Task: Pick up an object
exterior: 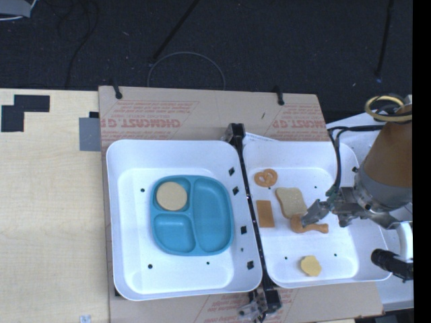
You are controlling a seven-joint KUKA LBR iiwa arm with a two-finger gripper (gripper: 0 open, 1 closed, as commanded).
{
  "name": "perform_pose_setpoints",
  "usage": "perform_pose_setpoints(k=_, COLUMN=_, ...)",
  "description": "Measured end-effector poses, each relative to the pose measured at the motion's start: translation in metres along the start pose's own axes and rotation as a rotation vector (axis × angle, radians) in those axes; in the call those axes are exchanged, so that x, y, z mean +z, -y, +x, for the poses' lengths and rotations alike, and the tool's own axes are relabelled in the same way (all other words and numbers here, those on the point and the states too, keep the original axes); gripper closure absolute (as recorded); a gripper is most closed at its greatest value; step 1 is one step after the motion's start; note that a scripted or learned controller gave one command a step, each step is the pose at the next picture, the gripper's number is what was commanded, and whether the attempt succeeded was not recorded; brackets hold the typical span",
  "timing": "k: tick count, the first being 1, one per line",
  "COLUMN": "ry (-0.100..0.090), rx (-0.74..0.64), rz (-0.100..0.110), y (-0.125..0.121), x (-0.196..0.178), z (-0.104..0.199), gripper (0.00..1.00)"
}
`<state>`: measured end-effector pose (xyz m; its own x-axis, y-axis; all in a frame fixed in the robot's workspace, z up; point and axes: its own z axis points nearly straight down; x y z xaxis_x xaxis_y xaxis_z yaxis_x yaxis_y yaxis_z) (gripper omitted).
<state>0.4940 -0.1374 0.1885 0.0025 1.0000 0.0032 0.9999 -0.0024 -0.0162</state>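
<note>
Gripper (pixel 316 212) at 3 o'clock, jaws apart above orange stick (pixel 310 227) beside bread (pixel 291 201). Risk: a finger strikes the bread, skewing the grasp.

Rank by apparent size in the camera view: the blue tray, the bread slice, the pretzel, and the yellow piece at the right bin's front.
1. Blue tray, far the largest.
2. Bread slice.
3. Pretzel and yellow piece: they look about alike, so I won't rank them.
</note>
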Motion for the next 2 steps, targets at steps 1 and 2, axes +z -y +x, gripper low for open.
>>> perform_pose_setpoints(k=1, ry=0.002, rx=-0.002, rz=-0.012, y=-0.003, x=-0.006, z=0.0, gripper=0.0)
perform_pose_setpoints(k=2, ry=0.0, rx=-0.002, rz=-0.008, y=0.003, x=0.039, z=-0.001, gripper=0.0)
